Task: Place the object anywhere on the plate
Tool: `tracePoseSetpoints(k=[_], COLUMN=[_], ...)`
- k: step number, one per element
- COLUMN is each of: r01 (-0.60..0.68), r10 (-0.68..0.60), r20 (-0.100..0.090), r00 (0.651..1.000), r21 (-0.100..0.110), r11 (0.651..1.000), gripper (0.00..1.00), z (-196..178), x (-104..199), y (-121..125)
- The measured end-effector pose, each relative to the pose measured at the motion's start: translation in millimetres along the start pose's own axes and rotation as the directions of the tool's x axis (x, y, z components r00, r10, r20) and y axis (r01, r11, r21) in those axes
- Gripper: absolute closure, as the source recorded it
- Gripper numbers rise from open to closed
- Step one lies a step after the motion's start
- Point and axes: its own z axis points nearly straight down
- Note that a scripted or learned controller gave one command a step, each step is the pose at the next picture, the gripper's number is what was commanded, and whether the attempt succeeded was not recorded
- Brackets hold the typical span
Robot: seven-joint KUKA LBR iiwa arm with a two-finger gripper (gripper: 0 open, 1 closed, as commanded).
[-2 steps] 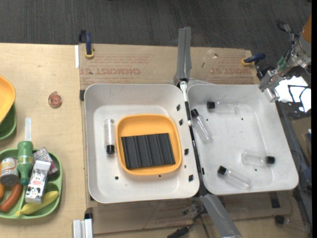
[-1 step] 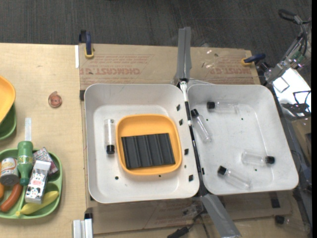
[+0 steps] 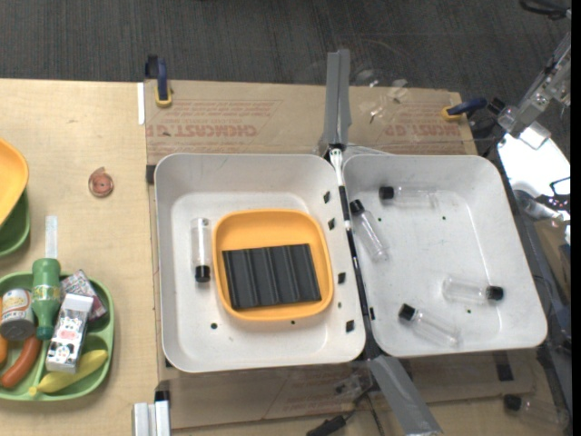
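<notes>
An orange square plate lies in the middle of the left white bin. A dark grey ridged slab rests flat on the plate and covers most of its floor. Just left of the plate, a clear vial with a black cap lies on the bin floor, cap toward the front. Several more clear black-capped vials lie scattered in the right bin, among them one near the back, one by the left wall and one at the right.
A green tray of toy food and a yellow-and-green bowl sit on the wooden bench at far left. Cardboard lies behind the bins. A grey metal bar runs between the bins at the back.
</notes>
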Motion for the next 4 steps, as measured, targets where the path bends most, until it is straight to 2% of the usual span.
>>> tracePoseSetpoints(k=[1, 2, 3, 4], r01=[0.000, 0.450, 0.740, 0.887], r10=[0.000, -0.450, -0.740, -0.887], r20=[0.000, -0.002, -0.001, 0.003], r00=[1.000, 0.893, 0.672, 0.462], r21=[0.000, -0.002, -0.003, -0.002], r11=[1.000, 0.893, 0.672, 0.462], gripper=[0.00, 0.00, 0.00, 0.00], z=[0, 18, 31, 60], x=[0, 19, 32, 6], y=[0, -18, -30, -5])
